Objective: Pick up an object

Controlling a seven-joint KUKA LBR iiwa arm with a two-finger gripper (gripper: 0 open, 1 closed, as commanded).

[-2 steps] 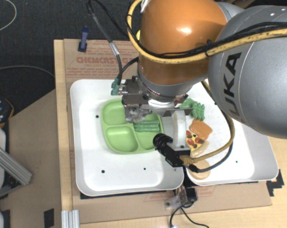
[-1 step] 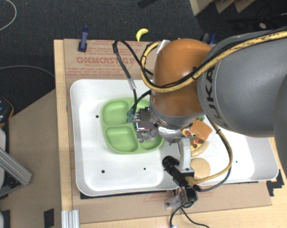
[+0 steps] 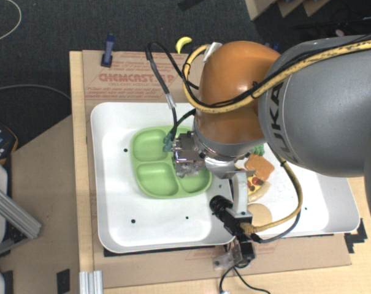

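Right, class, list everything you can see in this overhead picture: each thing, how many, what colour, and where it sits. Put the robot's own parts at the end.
Bins: two, white, side by side on the bench; the right one is largely covered by the arm.
Divided plate: one, light green, in the left bin, towards its right side.
Pizza-slice toy: one, orange and tan, in the right bin beside the arm.
Round tan piece: one, just below the pizza slice.
Cardboard sheet: one, brown with red print, under the bins.
Arm: one, grey with an orange band, reaching in from the right.
Gripper: one, metal, over the plate's right edge.
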